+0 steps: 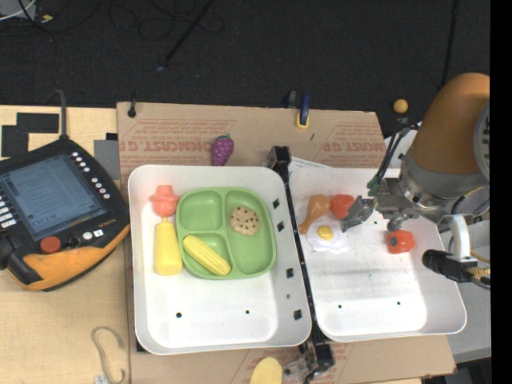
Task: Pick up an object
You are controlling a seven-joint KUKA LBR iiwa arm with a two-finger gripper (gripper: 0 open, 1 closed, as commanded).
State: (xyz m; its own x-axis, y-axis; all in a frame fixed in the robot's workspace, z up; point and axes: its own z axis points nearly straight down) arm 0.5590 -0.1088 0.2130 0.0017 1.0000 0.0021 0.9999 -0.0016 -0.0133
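The right bin [376, 294] holds an orange drumstick [317, 210], a red tomato-like piece [342, 206], a white fried egg [326, 235] and a red pepper [401, 241]. My gripper [358, 213] hangs low over this bin, just right of the red piece and above the egg's right edge. The pepper lies to its right, partly under the wrist. Nothing shows as held. The arm's orange band [456, 126] rises at the right.
The left bin [208, 310] holds a green divided plate [268, 246] with a cookie [244, 220] and corn [206, 254], beside a yellow bottle [166, 248] and a pink toy [164, 201]. Purple grapes [222, 150] lie behind it. A teach pendant [52, 198] sits far left.
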